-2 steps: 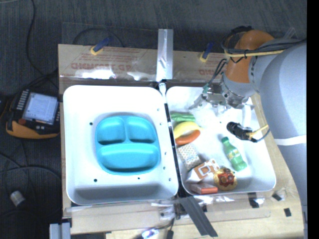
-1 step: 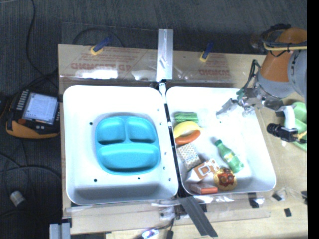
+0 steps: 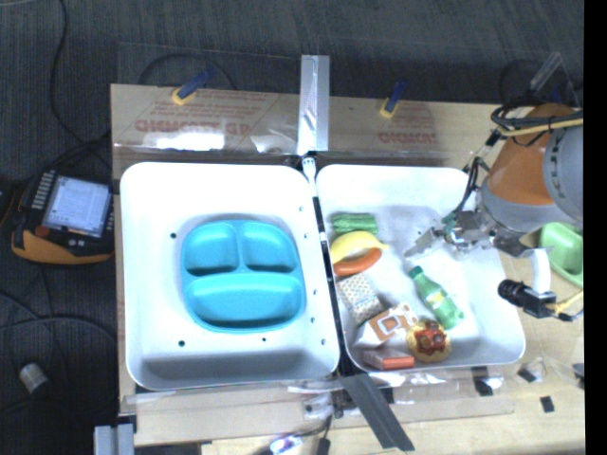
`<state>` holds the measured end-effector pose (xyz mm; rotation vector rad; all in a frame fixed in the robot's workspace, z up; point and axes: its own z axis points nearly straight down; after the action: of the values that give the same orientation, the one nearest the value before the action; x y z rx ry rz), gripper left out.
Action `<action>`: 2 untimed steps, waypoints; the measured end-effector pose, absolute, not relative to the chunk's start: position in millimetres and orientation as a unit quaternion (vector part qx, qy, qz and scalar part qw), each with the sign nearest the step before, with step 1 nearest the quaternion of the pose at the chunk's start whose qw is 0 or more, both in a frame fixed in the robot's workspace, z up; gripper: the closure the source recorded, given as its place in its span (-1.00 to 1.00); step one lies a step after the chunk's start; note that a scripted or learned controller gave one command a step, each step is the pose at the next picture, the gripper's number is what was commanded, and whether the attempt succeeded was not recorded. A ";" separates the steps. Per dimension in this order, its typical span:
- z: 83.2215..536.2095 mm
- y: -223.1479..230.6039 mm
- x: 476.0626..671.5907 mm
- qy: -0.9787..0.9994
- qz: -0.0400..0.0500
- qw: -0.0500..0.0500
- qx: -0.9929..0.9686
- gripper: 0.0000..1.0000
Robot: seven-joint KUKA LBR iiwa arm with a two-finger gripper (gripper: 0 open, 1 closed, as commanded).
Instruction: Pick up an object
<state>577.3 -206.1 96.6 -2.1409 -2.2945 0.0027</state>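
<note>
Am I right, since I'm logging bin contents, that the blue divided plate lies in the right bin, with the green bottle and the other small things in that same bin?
Not quite: in the camera view the blue divided plate lies in the left bin. The green bottle and the other small things do lie in the right bin.

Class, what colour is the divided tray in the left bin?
Light blue tray, clearest in the camera view.

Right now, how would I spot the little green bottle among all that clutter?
Look in the right-hand white bin, the one crowded with toy food. The green bottle lies tilted near its middle, right of the yellow-and-orange piece. It is the only clear green thing with a white cap.
</note>
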 end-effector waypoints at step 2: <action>90.5 -152.5 498.9 -0.630 -0.004 -0.008 -0.777 -1.00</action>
<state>498.9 -152.5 90.5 -2.4524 -1.9886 -0.0139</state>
